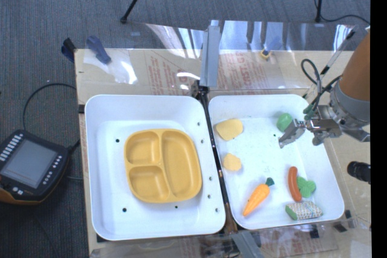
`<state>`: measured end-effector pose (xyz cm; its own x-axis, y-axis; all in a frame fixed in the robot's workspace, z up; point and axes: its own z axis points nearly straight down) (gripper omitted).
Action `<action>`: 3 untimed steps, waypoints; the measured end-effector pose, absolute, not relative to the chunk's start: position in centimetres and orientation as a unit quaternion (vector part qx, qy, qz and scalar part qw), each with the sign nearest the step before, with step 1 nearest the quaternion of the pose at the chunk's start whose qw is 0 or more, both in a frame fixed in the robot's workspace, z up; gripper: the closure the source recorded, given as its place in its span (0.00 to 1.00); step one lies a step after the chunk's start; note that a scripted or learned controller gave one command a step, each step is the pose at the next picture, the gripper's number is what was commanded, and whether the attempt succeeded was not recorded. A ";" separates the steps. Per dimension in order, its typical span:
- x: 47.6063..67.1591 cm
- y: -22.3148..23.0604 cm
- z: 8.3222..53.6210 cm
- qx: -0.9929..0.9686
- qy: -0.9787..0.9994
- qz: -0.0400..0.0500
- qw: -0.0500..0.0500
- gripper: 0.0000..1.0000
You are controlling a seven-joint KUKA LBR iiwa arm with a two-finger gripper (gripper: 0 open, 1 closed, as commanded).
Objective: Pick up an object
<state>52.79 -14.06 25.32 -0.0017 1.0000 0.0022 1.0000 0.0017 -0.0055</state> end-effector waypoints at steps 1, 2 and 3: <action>53.0 -20.7 11.4 -0.674 -0.739 0.004 0.008 0.00; 49.3 -20.5 8.5 -0.719 -0.695 0.001 0.004 0.00; 49.2 -20.6 9.5 -0.721 -0.693 0.001 0.005 1.00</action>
